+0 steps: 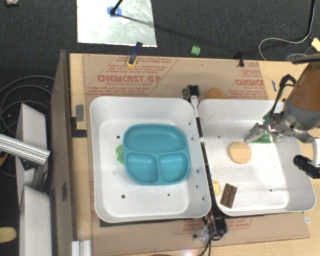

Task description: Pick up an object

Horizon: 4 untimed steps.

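My gripper [265,135] hangs low over the upper right part of the right bin [288,196], reaching in from the right. Its fingers look spread apart, one grey fingertip [250,137] pointing left. A small green object [263,139] lies on the bin floor between the fingers, partly hidden by them. A round tan disc [240,152] lies just left of and below the gripper, apart from it. A brown bar [228,195] and a small yellow piece [216,188] rest near the bin's front left corner.
The left bin [104,196] bears a blue divided tray [156,153], with a green thing [119,152] at the tray's left edge. A black divider [201,143] runs between the bins. An orange-brown piece [216,94] lies on the cardboard behind the right bin.
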### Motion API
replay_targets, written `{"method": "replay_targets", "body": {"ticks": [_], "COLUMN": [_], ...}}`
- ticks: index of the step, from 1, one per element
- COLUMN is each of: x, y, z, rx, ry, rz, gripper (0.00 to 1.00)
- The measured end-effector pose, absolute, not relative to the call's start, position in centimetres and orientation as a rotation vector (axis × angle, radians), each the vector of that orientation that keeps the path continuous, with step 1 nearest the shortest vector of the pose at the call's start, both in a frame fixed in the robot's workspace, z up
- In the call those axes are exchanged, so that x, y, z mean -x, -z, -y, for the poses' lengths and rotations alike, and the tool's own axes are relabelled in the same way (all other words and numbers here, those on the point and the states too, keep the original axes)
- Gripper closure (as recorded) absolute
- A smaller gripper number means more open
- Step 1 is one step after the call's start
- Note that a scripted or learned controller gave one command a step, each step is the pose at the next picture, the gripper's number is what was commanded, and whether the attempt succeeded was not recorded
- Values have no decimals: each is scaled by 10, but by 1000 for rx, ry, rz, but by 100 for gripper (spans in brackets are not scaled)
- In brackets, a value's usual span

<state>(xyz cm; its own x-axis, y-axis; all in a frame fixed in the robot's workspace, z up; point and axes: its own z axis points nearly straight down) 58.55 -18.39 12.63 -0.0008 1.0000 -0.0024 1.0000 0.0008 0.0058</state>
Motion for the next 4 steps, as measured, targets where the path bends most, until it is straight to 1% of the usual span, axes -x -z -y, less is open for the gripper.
{"method": "replay_targets", "body": {"ticks": [1, 2, 3, 4], "x": [-580, -584, -586, -590], "y": [-165, -80, -95, -190], "z": [136, 133, 134, 60], "rx": [-2212, -2218, -2214, -2207], "ry": [-5, 1, -4, -10], "rz": [-2228, -2226, -2224, -2230], "gripper": [0, 0, 100, 100]}}
